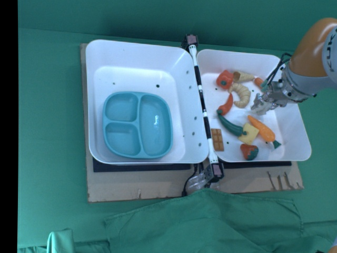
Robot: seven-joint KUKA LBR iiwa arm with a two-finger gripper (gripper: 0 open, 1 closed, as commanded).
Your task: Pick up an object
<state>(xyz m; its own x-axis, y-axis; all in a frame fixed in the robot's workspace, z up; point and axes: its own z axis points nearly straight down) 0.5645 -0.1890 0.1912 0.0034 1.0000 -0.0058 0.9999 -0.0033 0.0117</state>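
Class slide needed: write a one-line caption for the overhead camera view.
Robot arm's gripper hovers over toy food in the right bin, near a carrot, while a blue divided plate sits in the left bin.

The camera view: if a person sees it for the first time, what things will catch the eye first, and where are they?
First comes the light blue divided plate, lying alone in the left bin. Next is the heap of bright toy food in the right bin, with a red pepper, a carrot and a beige croissant. The gripper hangs over that bin's right part, below the arm's orange band.
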